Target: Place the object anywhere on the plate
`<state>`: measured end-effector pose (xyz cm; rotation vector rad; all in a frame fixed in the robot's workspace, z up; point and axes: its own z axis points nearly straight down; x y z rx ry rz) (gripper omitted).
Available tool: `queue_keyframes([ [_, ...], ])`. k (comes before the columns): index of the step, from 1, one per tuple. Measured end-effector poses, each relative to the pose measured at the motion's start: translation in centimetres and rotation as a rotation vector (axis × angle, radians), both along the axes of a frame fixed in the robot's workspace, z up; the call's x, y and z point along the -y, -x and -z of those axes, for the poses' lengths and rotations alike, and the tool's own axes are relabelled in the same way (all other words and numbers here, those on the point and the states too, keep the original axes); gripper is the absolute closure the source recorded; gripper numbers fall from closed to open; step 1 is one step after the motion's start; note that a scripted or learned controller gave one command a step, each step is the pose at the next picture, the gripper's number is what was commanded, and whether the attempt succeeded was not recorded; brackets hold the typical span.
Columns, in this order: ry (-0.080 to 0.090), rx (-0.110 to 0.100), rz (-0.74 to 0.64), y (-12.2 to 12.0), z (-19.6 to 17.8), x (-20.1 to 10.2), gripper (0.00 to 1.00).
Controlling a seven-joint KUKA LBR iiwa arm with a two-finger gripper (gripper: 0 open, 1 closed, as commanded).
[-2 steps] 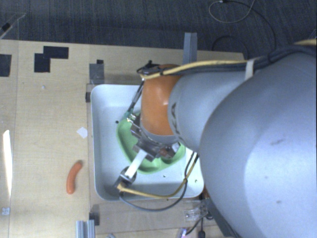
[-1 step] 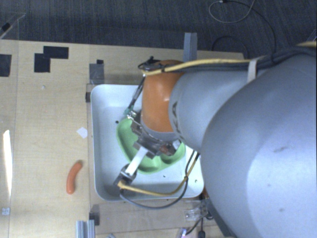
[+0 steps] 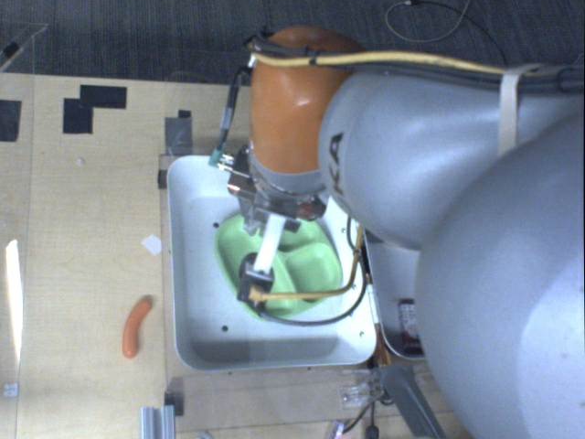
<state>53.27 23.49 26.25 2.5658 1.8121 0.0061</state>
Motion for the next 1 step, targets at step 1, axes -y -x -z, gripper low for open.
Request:
queue_keyframes([
  [1, 0.001, -0.003, 0.004, 4.4, 2.96, 3.34, 1.0],
])
